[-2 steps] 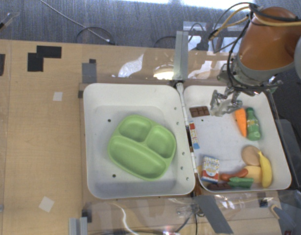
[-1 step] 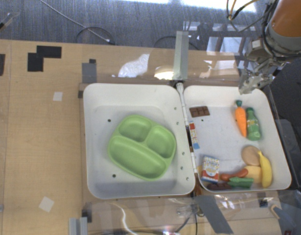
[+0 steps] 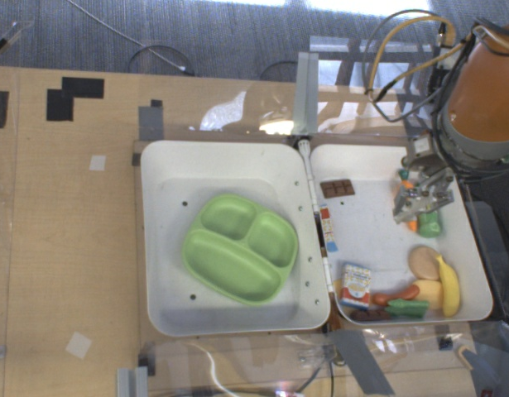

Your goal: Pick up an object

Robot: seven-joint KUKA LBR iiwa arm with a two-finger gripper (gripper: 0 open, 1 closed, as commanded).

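Right bin [image 3: 378, 222]: gripper [image 3: 420, 208] over orange-green toy [image 3: 425, 222], near banana [image 3: 449, 285].

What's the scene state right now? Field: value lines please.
left bin: green divided plate
right bin: brown chocolate bar, small carton, banana, tan round item, red and green items at the near edge
gripper: over the right bin's far right side, by a small orange and green item
grasp: cannot tell
arm: enters from the right
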